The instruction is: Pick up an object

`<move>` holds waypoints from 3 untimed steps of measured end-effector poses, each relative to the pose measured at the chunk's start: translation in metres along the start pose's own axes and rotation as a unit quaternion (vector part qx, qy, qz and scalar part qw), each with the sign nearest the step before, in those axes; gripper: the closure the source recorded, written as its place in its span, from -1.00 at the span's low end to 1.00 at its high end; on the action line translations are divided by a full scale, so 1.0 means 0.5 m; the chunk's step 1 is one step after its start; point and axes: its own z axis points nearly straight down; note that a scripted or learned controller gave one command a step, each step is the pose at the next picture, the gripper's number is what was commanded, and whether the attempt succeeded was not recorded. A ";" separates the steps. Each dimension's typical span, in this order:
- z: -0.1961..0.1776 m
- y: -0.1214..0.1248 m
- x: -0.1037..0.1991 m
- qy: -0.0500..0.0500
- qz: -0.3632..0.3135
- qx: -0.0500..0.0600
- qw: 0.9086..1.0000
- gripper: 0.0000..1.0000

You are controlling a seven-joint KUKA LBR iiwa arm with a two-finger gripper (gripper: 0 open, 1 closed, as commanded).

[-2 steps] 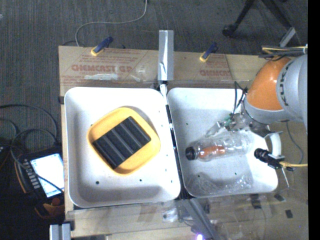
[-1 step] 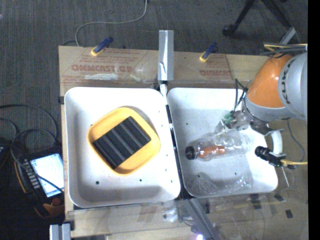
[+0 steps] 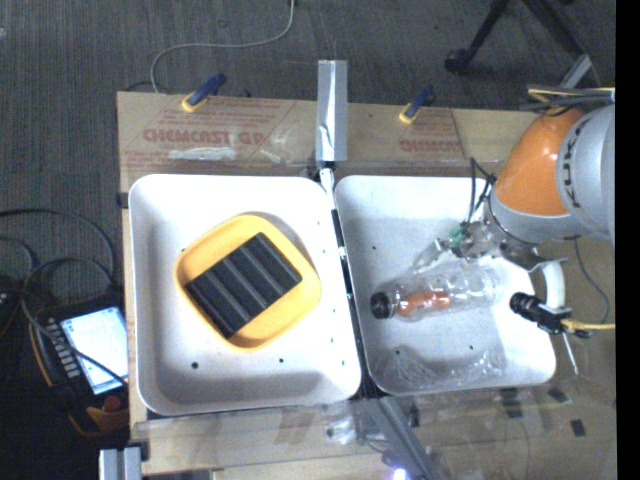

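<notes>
A clear plastic bottle [image 3: 435,298] with a black cap and an orange patch inside lies on its side in the middle of the right bin [image 3: 400,218], cap pointing left. My gripper [image 3: 458,246] hangs just above the bottle's far right end, reaching in from the grey arm with the orange band [image 3: 535,183]. Nothing shows as lifted. In the left bin [image 3: 160,218] rests a yellow rounded block [image 3: 249,279] with a black ribbed top.
A crumpled clear plastic sheet [image 3: 445,368] lies along the front of the right bin. A metal post [image 3: 331,108] stands behind the divider between the bins. Two blue-and-yellow clamps [image 3: 203,90] hold the cardboard at the back.
</notes>
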 end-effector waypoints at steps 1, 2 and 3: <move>-0.022 0.042 0.071 0.001 0.005 0.010 1.000 -1.00; 0.018 -0.101 -0.035 -0.004 -0.032 0.003 0.999 -1.00; -0.004 -0.094 -0.031 -0.003 -0.033 -0.001 0.999 1.00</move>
